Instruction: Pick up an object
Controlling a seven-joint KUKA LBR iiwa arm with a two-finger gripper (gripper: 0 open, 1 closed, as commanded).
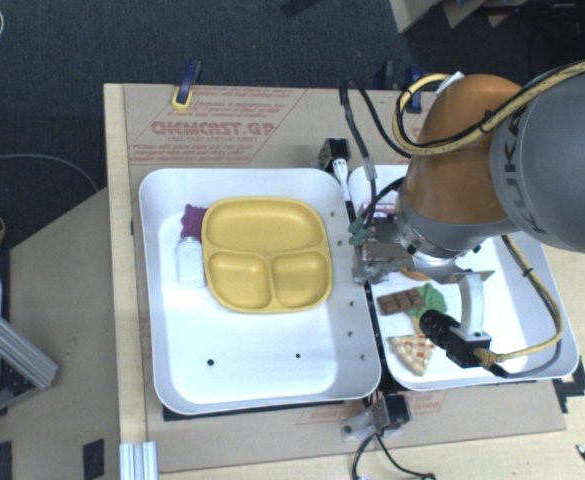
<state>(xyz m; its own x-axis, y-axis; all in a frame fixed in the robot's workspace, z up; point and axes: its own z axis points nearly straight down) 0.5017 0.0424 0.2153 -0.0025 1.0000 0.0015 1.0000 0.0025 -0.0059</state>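
Pincer [397,286] low in right bin [542,298] — above brown block [400,302].

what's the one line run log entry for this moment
arm: over right bin | gripper: hidden under wrist | left bin: yellow divided tray | pick: unconfirmed

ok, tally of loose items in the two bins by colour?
Yellow: 1, divided plate
Purple: 1, item tucked at the plate's left edge
White: 1, small bottle
Brown: 1, flat piece
Green: 1, piece
Tan: 1, wedge
Total: 6, though the arm may hide more.
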